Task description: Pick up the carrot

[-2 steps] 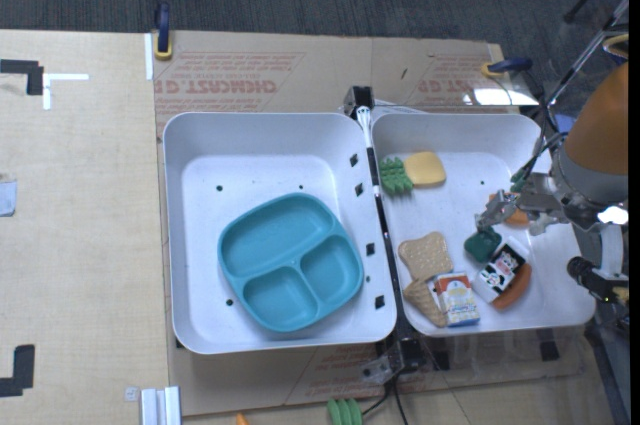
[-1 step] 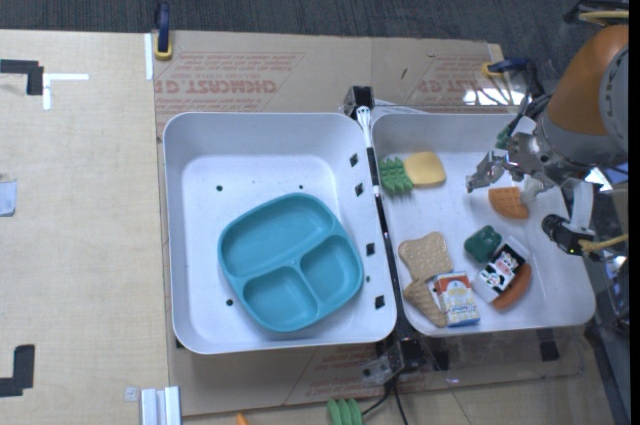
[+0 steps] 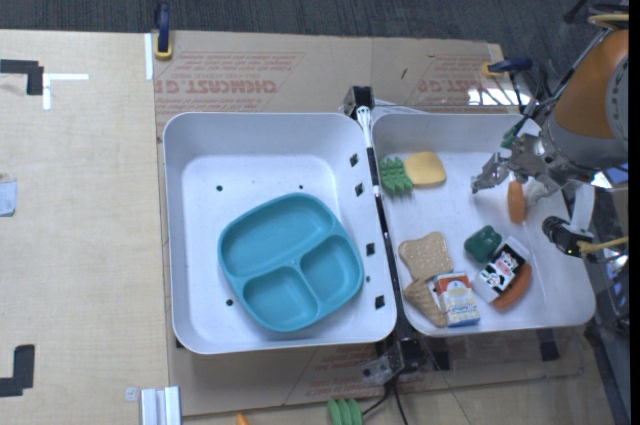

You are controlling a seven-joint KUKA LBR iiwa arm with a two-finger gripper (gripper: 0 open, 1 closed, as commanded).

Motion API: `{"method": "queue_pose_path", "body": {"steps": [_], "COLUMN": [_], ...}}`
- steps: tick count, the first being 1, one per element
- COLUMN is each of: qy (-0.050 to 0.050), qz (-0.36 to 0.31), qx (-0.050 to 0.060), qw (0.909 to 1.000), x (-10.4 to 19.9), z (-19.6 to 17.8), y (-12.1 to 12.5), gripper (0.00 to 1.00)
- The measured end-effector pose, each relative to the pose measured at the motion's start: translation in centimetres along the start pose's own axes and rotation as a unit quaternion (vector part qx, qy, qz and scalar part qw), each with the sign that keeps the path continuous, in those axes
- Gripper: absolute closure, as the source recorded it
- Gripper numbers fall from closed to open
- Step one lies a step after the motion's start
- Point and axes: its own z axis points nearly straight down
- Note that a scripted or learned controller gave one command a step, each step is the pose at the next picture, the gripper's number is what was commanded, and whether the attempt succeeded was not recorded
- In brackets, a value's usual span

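Camera view from above gives you two white bins side by side on a sheet of brown cardboard, with pale wood bench to the left and dark carpet along the far edge. In the left bin (image 3: 190, 243) lies a blue three-compartment tray (image 3: 290, 261), set at a slant.

Look to the right bin (image 3: 450, 138) for the carrot (image 3: 516, 201): a small orange piece standing roughly on end toward the bin's right side, just under the gripper (image 3: 508, 169). The gripper reaches in from the right on the grey arm (image 3: 590, 113) with its orange band. You can make out metal prongs spread above and to the left of the carrot, but whether they are clenched, released or pinching the carrot cannot be told from this angle.

Around the carrot you have a dark green piece (image 3: 483, 242) just near and left of it, then a black and white carton (image 3: 500, 268) lying against a red sausage (image 3: 512, 286) at the near right. Further left sit a slice of bread (image 3: 426, 255), a small orange and white box (image 3: 457, 299) and another bread slice partly under it. At the far left of this bin a green ridged piece (image 3: 396, 175) touches a yellow block (image 3: 425, 168).

A blue and yellow clamp (image 3: 162, 31) grips the cardboard's far left corner.
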Motion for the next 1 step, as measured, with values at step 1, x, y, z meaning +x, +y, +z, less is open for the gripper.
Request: {"method": "queue_pose_path", "body": {"steps": [1], "qy": [-0.001], "qz": [0.146], "qx": [0.002], "qw": [0.9893], "x": [0.6], "z": [0.27], "y": [0.54], "gripper": [0.0]}}
